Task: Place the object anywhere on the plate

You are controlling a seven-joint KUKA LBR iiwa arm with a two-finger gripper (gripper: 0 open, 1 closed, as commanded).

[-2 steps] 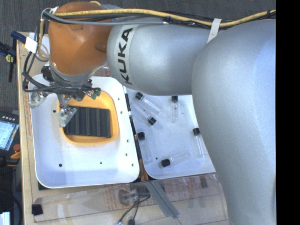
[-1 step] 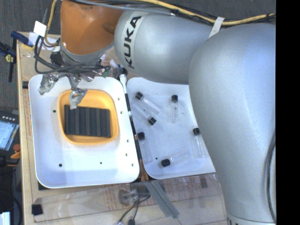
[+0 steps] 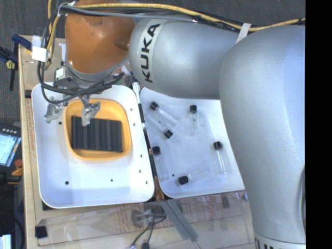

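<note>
the grey two-finger gripper (image 3: 70,112), spread wide and holding nothing, hovers at the upper-left rim of the yellow rectangular plate (image 3: 98,154), apparently positioned for a release there.

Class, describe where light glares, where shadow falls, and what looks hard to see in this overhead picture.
In the camera view, glare brightens the arm and the right bin; shadow darkens the left bin along its lower edge; the clear vials nearly vanish against white, only their black caps distinct.
</note>
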